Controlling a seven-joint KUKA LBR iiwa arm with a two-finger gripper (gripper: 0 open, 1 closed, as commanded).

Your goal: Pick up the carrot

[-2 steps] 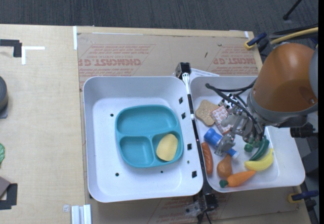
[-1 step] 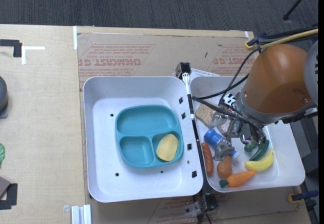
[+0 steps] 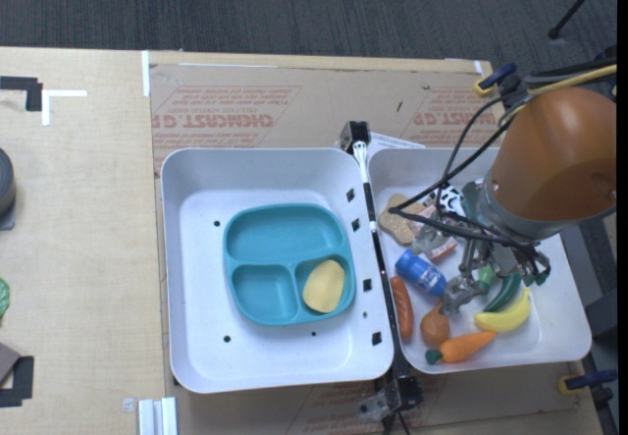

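So the carrot (image 3: pixel 464 347) is sitting at the bottom of the right bin (image 3: pixel 567 330), lower right of the frame, lying nearly flat with its fat end pointing right and up a touch and its thin end toward the bin's bottom-left corner. Right against it on the upper left is a round orange-brown thing (image 3: pixel 436 326), maybe an onion or a small fruit, can't really say, and a banana (image 3: pixel 506 314) with a green piece tucked along it lies just up and to the right. There's also a hot dog (image 3: pixel 402 305) along the bin's left wall and a blue can (image 3: pixel 420 273) above that. The pincer (image 3: pixel 461 298) hangs off the big orange wrist just above the carrot, in the middle of the clutter, and honestly I can't make out how its tips are set, too much cable and metal bunched up there. Nothing orange looks lifted with it, so I'd call this the approach step, grasp not yet made. Next move needs it to shift a bit toward the bottom of the frame and come down across the carrot's middle, without catching the round thing or the banana, which are crowding it on both sides. The left bin (image 3: pixel 186 325) has a teal divided plate (image 3: pixel 263 244) with a yellow chip-looking piece (image 3: pixel 325 286) in its lower right compartment, well away from all this.
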